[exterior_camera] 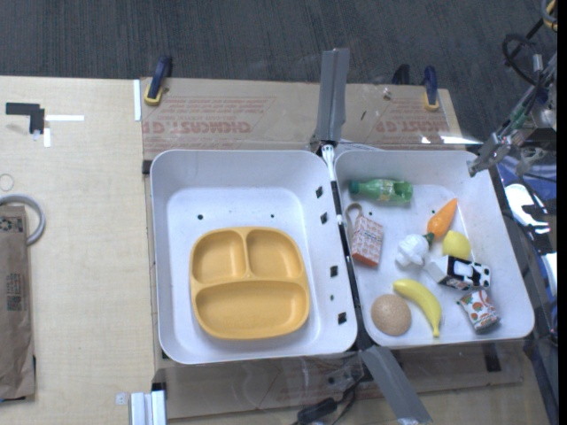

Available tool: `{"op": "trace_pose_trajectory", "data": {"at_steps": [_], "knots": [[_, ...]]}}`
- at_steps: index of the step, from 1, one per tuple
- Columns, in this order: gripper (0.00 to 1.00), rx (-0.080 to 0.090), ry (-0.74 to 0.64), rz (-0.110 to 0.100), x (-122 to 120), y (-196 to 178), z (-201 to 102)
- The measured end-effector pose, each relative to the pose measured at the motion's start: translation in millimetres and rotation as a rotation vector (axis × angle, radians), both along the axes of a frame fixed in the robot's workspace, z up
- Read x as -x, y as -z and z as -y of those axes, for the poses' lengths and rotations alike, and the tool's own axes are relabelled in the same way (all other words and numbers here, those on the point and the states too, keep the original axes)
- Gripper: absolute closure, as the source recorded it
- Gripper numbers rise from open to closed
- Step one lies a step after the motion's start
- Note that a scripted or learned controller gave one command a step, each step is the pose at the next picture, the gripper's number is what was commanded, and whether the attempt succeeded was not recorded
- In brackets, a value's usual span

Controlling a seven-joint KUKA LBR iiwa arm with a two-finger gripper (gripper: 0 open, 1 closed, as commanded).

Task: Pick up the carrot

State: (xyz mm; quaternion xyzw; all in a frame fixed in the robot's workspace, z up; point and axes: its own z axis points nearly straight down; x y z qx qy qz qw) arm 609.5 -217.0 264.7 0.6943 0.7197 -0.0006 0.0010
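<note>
Your carrot (442, 217) lies tilted in the right bin (507, 237), upper right part, near the far-right wall. Yellow lemon (456, 243) touches its lower end; white piece (412, 250) just beside, left. Green bottle (381, 189) sits apart, toward the back wall, with bare floor between. Banana (420, 301) and round brown item (391, 314) lie nearer the front. Left bin (168, 264) holds a yellow divided plate (250, 282). Bins rest on a wooden bench (80, 264).
</note>
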Motion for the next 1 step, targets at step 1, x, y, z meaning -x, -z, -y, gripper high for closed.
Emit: {"op": "trace_pose_trajectory", "data": {"at_steps": [1], "knots": [[0.00, -0.002, -0.293, 0.003, -26.9, 161.4, 2.7]]}}
